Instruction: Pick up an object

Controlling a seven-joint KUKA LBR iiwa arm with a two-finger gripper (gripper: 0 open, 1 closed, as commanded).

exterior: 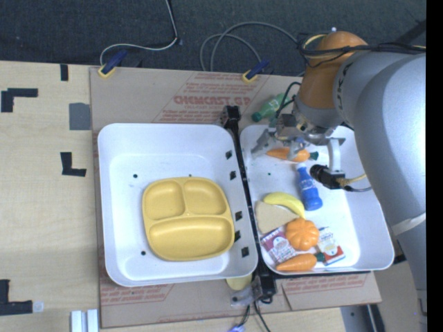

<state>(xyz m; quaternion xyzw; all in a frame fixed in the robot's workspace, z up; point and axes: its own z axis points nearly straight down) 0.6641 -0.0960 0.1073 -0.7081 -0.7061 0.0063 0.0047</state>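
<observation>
Tool (289, 142): low in the right bin (367, 220), fingers spread apart, straddling an orange carrot (287, 155); whether they touch it cannot be told. Just below the tool: blue bottle (308, 188), banana (284, 203), pumpkin (302, 233). Far left of the tool: yellow tray (187, 218).

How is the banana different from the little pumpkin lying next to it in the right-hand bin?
The banana is yellow, the pumpkin orange. The banana is long and curved, while the pumpkin is round and squat. The banana lies nearer the middle of the bin, below a blue bottle; the pumpkin sits closer to the front edge, above a carrot. Both look like toy food and both lie free in the bin.
</observation>
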